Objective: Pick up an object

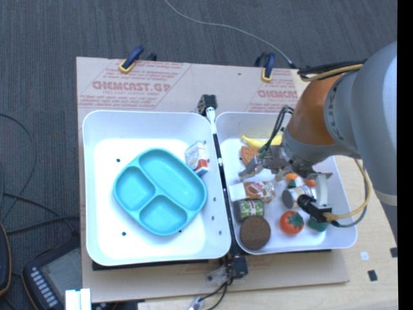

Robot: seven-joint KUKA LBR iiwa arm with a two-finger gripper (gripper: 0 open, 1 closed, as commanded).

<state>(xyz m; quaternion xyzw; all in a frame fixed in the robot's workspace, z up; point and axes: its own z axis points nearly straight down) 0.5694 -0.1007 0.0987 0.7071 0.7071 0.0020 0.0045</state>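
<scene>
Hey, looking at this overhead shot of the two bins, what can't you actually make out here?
- Gripper: its fingers blur into the clutter in the right bin; open, shut or holding anything, I cannot tell.
- Banana: partly covered by the arm.
- Small carton beside the blue tray: label too small to read.
- Items around the tomato: too small and overlapping to identify.

Grey arm [371, 108] enters from right, orange-banded wrist bent down, gripper [253, 168] low, pointing left.

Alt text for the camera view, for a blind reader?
The arm's hand hangs low over the right bin, among a banana, tomato and brown disc. The left bin holds a blue divided plate.
</scene>
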